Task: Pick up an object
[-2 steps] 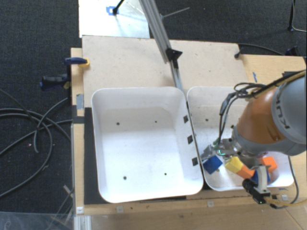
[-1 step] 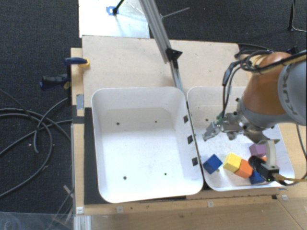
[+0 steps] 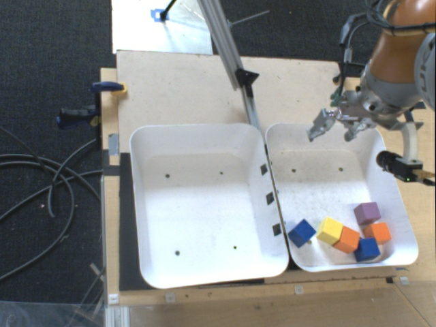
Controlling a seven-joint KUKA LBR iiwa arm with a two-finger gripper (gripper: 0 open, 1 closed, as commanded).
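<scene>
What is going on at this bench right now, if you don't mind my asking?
A grey and orange arm reaches in from the right to pick something up. Its tool hangs open and holds nothing, above the far edge of the right bin. The blocks lie bunched in that bin's near corner: two blue, a yellow, two orange and a purple. None has been picked yet.
</scene>
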